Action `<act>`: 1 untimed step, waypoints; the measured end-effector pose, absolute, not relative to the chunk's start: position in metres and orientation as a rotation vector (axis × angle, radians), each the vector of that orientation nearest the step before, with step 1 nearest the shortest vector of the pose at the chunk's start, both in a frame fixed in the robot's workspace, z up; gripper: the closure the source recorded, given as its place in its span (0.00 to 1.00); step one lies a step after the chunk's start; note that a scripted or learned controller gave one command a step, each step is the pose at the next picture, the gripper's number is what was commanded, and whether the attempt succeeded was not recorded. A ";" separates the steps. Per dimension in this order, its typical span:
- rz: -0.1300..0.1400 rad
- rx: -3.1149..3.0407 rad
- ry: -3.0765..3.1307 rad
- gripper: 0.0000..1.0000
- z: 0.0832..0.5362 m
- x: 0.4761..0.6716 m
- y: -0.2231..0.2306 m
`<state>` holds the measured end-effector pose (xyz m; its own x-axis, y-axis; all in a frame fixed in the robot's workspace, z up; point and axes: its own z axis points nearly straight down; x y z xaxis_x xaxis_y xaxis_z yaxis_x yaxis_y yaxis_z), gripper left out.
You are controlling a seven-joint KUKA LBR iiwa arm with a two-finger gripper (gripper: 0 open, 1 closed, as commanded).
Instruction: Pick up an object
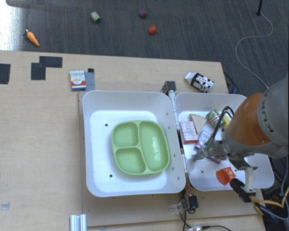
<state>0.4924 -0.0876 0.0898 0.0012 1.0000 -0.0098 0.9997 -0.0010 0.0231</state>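
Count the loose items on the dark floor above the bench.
4: a carrot at far left, a small green-yellow item left of centre, a purple item near the top middle, and a red item just below it. None look hidden.

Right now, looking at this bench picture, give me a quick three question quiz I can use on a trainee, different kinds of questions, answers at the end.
1. True or false: the green divided plate lies in the right bin.
2. Multiple choice: which bin is the gripper over? A) the left bin B) the right bin C) neither, it is over the bare bench.
3. Fill in: the plate has ___ compartments.

Key:
1. False. It lies in the left bin.
2. B. The gripper is low over the clutter in the right bin, by the red and white packet.
3. Three.
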 end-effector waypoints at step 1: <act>0.015 2.206 2.204 0.00 0.090 0.492 -0.087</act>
